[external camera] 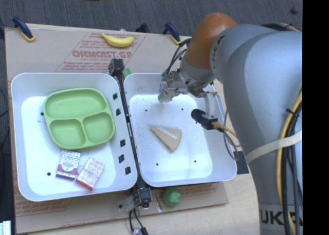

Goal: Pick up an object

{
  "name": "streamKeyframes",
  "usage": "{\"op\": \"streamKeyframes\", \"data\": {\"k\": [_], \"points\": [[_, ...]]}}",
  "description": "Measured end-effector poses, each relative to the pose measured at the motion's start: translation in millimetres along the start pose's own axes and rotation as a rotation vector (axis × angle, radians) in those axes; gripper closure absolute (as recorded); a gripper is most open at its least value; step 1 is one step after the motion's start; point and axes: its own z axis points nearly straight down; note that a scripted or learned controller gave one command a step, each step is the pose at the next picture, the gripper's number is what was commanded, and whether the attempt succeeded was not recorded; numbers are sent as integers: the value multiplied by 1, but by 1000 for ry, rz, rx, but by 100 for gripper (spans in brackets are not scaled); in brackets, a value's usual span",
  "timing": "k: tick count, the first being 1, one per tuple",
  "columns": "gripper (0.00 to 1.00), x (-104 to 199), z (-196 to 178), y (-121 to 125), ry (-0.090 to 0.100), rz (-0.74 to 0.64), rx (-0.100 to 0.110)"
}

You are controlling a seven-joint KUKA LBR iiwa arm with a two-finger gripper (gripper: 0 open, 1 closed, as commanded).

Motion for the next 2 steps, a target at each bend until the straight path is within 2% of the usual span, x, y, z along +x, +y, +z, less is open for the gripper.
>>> {"op": "streamKeyframes", "data": {"k": [1,2], "points": [[0,0,0,0,0,0,0],[100,0,-10,0,1,-2,0]]}}
